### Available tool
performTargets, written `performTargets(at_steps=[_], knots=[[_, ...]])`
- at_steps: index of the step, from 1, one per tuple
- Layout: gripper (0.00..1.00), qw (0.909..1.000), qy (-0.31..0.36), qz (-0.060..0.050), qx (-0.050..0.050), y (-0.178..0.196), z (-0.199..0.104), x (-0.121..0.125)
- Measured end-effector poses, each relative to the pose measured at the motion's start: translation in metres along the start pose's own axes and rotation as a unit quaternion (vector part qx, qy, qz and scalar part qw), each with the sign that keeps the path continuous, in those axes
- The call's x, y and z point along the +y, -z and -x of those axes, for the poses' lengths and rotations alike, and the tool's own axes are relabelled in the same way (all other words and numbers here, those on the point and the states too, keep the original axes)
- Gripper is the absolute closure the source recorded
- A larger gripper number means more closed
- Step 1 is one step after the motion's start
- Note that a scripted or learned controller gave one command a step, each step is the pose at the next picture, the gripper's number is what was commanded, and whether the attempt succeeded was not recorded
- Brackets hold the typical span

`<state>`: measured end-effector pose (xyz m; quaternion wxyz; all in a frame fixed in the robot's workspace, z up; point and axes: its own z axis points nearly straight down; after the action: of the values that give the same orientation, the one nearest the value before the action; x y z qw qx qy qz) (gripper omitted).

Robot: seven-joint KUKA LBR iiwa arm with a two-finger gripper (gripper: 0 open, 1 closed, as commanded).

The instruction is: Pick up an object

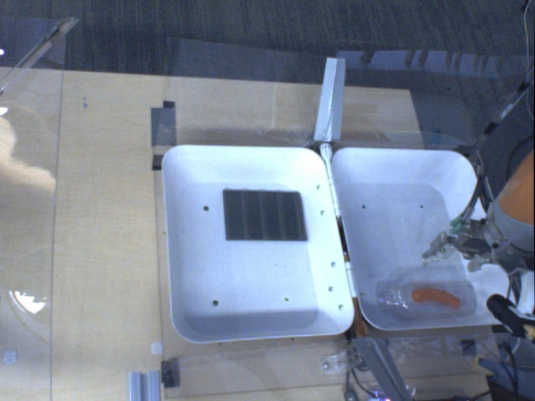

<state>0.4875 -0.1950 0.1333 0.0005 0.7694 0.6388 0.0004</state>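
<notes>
Lying in right bin [401,182], clear bottle [422,296] is awaiting descent; gripper [458,245] is hovering beside it, state indeterminable.

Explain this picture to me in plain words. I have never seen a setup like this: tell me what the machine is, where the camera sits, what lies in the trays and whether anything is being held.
The camera is fixed above a wooden bench and looks down at a slant. On the bench two shallow white bins sit side by side. The left bin has a dark ribbed rectangle on its floor. The right bin holds a clear plastic object with something orange inside, lying near its front edge. The machine is a robot arm, grey with an orange band, reaching in from the right. Its gripper, a two-finger claw for picking things up, is above the right bin, just beyond the clear object. Nothing is visible between its fingers, so it holds nothing yet.
</notes>
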Motion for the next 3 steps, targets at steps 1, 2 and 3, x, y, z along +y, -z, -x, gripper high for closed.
performTargets(at_steps=[1, 2, 3], knots=[[0.0, 0.9949, 0.1, 0.005, 0.0, -0.044, 0.004, 0.004], [0.0, 0.9999, 0.013, 0.004, -0.001, 0.099, 0.008, 0.003], [0.0, 0.9997, -0.023, 0.006, 0.0, -0.044, 0.004, 0.005]])
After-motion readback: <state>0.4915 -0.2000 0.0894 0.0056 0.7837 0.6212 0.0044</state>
